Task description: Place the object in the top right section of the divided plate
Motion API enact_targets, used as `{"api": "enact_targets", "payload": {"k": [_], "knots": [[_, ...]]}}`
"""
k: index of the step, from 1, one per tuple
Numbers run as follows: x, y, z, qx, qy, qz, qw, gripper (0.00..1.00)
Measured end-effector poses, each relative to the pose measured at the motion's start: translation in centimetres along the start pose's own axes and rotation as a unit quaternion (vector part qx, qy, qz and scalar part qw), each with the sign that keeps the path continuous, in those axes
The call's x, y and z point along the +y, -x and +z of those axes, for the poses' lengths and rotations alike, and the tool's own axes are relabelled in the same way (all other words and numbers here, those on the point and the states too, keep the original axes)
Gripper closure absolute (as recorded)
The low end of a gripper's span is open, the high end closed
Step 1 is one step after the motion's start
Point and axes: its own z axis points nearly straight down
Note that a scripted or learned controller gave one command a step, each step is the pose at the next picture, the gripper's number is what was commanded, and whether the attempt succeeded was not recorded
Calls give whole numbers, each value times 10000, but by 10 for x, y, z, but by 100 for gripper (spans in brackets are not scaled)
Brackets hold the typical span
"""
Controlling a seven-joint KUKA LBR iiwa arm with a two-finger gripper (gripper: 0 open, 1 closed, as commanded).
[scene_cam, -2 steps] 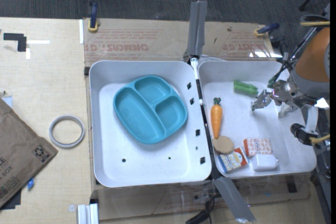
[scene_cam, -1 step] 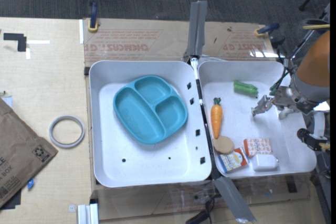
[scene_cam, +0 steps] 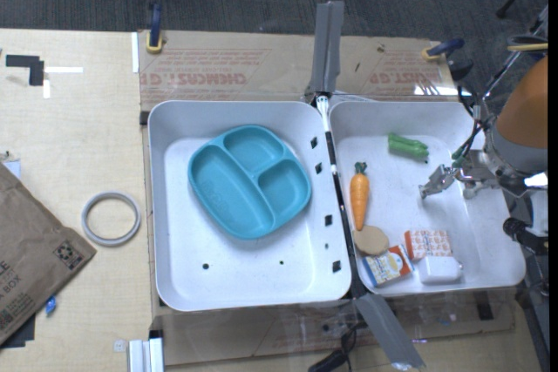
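The blue divided plate [scene_cam: 250, 180] lies in the left bin [scene_cam: 174, 274], with one long section on its left and two smaller sections on its right. In the right bin [scene_cam: 488, 274] lie an orange carrot [scene_cam: 358, 197], a green object [scene_cam: 407, 145], a round tan cookie [scene_cam: 372, 240] and some small packets. My gripper [scene_cam: 436, 183] hangs over the right bin, right of the carrot and below the green object. It is open and nothing sits between its fingers.
A red-and-white packet [scene_cam: 427, 243], a white block [scene_cam: 439, 271] and a blue-and-orange carton [scene_cam: 386, 266] sit at the right bin's front. A roll of tape [scene_cam: 111, 217] and a brown cardboard box [scene_cam: 30, 253] rest on the bench to the left.
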Motion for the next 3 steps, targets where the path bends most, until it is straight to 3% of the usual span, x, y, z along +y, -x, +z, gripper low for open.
{"api": "enact_targets", "payload": {"k": [1,2,3], "knots": [[22,-60,-26,-35,0,-677,9977,0],[-18,-3,1,-30,-14,-1054,9944,0],[-13,12,-5,-32,-3,-2165,9763,0]]}}
